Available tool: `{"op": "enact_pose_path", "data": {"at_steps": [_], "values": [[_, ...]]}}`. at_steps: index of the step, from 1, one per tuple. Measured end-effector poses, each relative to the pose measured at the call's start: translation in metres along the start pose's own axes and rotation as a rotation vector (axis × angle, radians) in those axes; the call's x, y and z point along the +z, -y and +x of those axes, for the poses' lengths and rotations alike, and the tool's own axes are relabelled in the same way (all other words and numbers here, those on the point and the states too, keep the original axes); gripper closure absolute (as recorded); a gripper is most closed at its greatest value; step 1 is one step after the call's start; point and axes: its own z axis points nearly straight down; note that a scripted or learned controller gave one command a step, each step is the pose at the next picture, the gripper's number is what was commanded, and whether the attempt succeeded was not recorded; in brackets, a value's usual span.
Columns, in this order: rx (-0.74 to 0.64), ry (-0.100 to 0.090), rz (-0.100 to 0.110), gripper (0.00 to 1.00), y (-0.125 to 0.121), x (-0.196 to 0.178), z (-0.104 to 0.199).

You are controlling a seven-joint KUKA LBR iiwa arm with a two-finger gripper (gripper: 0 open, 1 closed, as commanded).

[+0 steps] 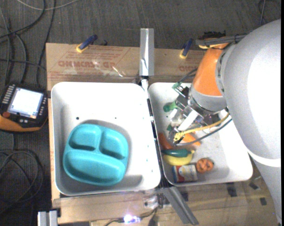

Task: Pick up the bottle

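Step in hand: the approach was judged to be under way, with the gripper point(179, 126) lowered into the right bin point(236, 171) among the clutter.
Fingers: whether they were open or closed could not be told; they were blurred against the objects below.
Bottle: what was taken for the bottle point(188, 172), a small container with a white and red label, was seen lying on its side at the near edge of the right bin, just beside the banana point(177, 158).
Next move: a shift toward the near edge and a descent over the bottle were judged necessary.
Surroundings: a green item point(169, 107), an orange-red item point(206, 164) and a yellow cable point(200, 132) were noted close by.
Obstruction: the banana, touching or nearly touching the bottle, was judged likely to crowd one finger.
Left bin point(59, 126): a teal divided tray point(96, 153) was held there, well apart.
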Motion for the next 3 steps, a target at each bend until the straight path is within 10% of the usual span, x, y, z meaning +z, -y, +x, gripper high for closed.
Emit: {"op": "enact_pose_path", "data": {"at_steps": [1,3], "values": [[0.543,-0.001,0.003,1.0,-0.001,0.0,0.058],[0.548,-0.001,-0.002,1.0,-0.056,-0.061,-0.04]]}}
